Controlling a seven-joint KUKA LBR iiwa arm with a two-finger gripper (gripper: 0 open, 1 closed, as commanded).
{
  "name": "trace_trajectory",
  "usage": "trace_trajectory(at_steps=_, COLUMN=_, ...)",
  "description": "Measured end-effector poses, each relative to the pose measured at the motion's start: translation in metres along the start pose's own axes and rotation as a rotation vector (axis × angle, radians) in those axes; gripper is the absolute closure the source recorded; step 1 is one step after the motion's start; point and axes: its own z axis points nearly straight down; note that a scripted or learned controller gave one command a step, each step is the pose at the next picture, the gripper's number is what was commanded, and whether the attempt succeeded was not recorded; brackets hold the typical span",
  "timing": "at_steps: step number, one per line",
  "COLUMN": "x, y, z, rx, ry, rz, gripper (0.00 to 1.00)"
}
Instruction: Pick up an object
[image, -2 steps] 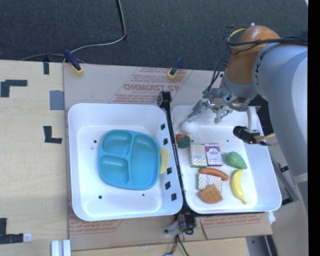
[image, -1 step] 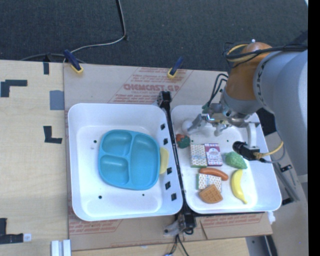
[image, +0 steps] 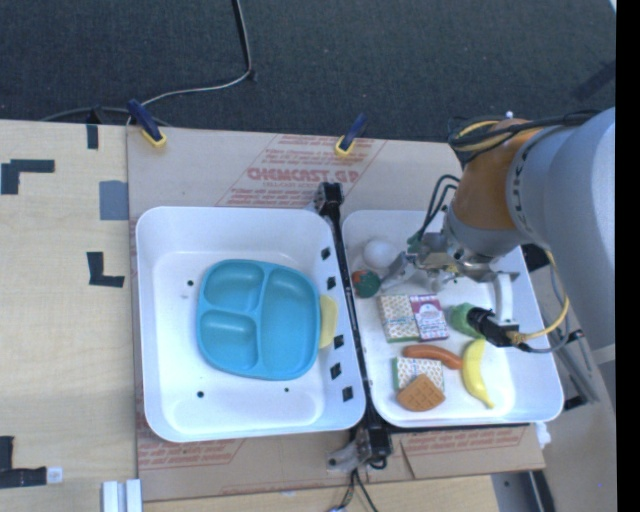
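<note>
The right bin (image: 540, 395) holds several small toy foods: a white egg (image: 379, 251), a green and red piece (image: 366, 284), two small cartons (image: 413, 317), a green vegetable (image: 463, 320), an orange carrot or sausage (image: 432, 354), a yellow banana (image: 476, 373), and a waffle-like piece on a cracker box (image: 419, 384). My gripper (image: 428, 258) hangs over the upper middle of this bin, just right of the egg and above the cartons. The wrist hides its fingertips from the camera.
The left bin (image: 165, 300) holds a blue divided plate (image: 255, 318) with a yellow piece (image: 328, 320) at its right edge. Black dividers run between the bins. Yellow clamps (image: 150, 128) and a cable lie at the back of the cardboard sheet.
</note>
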Motion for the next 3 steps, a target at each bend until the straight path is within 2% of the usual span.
trace_trajectory(at_steps=2, x=0.004, y=-0.077, z=0.009, rx=-0.004, ry=0.006, rz=-0.003, gripper=0.00)
trace_trajectory(at_steps=3, x=0.096, y=-0.063, z=-0.089, rx=0.004, ry=0.010, rz=-0.005, gripper=0.00)
